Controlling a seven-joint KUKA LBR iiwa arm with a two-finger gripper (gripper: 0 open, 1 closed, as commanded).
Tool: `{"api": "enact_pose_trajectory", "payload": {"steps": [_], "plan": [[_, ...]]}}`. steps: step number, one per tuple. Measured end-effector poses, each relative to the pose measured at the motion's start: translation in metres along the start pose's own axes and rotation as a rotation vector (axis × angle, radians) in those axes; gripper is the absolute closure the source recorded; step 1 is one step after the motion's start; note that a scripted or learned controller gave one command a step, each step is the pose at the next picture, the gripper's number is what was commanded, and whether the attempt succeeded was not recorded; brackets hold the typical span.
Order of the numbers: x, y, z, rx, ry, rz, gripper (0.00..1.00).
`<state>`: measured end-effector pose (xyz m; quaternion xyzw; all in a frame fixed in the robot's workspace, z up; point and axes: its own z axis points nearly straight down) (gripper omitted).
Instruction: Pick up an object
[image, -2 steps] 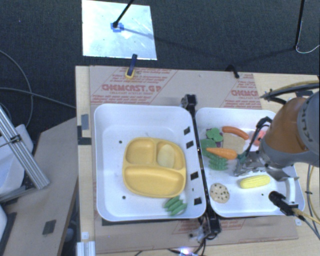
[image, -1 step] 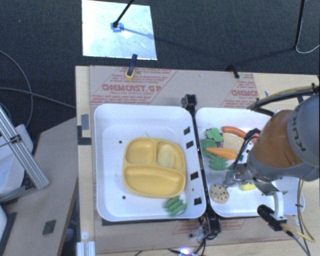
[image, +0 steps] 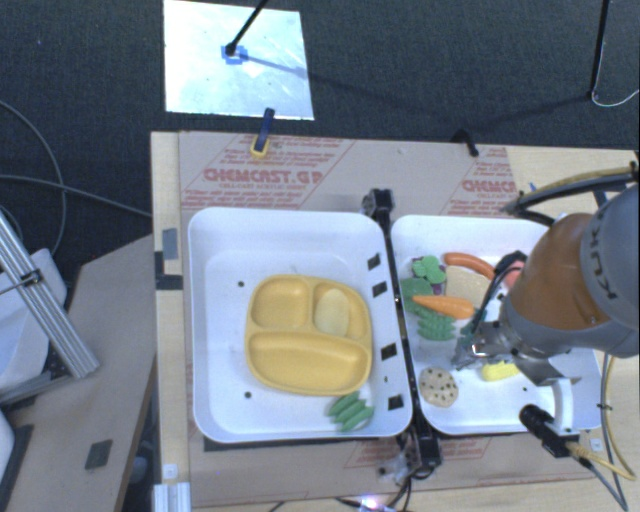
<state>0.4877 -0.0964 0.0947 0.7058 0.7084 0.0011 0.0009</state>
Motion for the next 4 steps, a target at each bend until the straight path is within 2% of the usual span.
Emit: {"api": "enact_pose_trajectory", "payload": {"steps": [1, 2, 3, 4], "plan": [[0.1, 0.107, -0.095, -0.015, 0.004, -0.013, 1.0], [0.152, 0.013, -0.103, 0.007, 0.004, -0.006, 1.0], [0.064, 0.058, -0.135, -0.004, -0.005, 0.009, 1.0], [0.068, -0.002, -0.087, 0.009, 0.001, 0.004, 1.0]]}}
